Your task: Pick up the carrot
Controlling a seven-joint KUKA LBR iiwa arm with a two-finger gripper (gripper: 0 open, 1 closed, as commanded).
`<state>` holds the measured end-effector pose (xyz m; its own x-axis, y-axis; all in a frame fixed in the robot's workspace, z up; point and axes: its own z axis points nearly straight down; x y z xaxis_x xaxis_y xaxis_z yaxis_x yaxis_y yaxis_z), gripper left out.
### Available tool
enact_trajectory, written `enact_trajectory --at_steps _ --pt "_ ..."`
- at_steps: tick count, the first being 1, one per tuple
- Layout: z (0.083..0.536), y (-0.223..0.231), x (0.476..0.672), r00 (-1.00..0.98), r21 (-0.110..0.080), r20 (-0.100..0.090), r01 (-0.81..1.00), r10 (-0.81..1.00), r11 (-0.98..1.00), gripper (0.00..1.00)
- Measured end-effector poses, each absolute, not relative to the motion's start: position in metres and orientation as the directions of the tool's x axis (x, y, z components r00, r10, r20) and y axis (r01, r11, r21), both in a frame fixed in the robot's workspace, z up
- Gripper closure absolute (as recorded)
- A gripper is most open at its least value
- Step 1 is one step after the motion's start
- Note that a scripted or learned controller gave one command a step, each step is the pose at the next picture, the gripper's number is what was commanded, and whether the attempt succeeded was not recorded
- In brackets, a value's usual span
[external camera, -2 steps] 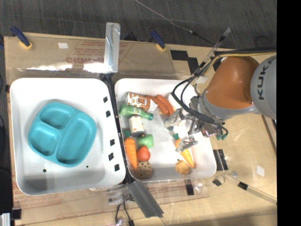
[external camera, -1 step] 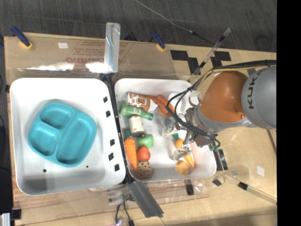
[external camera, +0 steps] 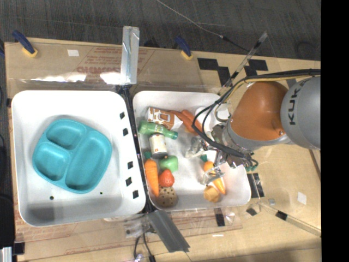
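The carrot (external camera: 151, 177) is a long orange piece lying lengthwise against the left wall of the right bin (external camera: 240, 192), near its front. My gripper (external camera: 211, 167) is low in the right half of the same bin, well to the right of the carrot and apart from it. It hangs over a small orange piece with a green tip (external camera: 208, 163). The orange wrist band and cables hide most of the gripper from above.
Around the carrot lie a red strawberry (external camera: 167, 179), a green piece (external camera: 170, 162), a brown round piece (external camera: 166, 197), a can (external camera: 158, 144) and a green bottle (external camera: 157, 130). An orange-yellow piece (external camera: 215, 190) sits by the gripper. The left bin holds a teal divided tray (external camera: 72, 155).
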<state>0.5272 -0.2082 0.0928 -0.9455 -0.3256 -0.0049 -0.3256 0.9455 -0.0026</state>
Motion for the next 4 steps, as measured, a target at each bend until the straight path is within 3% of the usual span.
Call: enact_trajectory --at_steps 1,2,3,4 --pt "0.103 -0.206 0.529 -0.943 -0.005 -0.01 -0.333 -0.333 0.943 1.0" --pt "0.23 -0.211 0.51 -0.779 -0.006 -0.003 -0.627 -0.627 0.779 1.0" --pt "0.228 -0.211 0.509 -0.78 -0.003 -0.002 -0.626 -0.626 0.78 0.0" --pt "0.095 -0.21 0.505 -0.687 -0.007 -0.006 -0.726 -0.726 0.687 0.0"
